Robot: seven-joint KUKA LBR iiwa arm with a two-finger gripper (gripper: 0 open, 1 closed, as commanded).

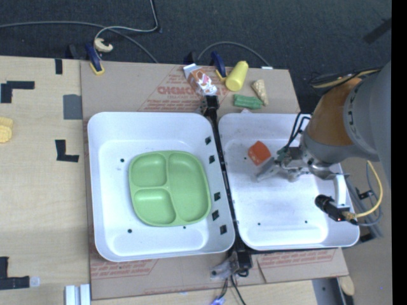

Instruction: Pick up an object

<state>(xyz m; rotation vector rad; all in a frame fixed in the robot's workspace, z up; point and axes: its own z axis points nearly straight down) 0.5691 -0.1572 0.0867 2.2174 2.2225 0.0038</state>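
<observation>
Two shallow white plastic bins sit side by side on a cardboard sheet. The left bin (105,189) holds one smooth green plate (170,187) with three compartments. The right bin (280,234) holds one small orange-red block (259,152), blocky with rounded corners, lying near the bin's upper middle. The gripper (267,171) reaches in from the right, its metal fingers low over the bin floor just below and beside the block; how far the jaws are parted cannot be told, and nothing is seen between them. Behind the bins lie a yellow bottle-like piece (237,75), a green bar (247,101), a tan stub (259,91) and a printed packet (201,81).
</observation>
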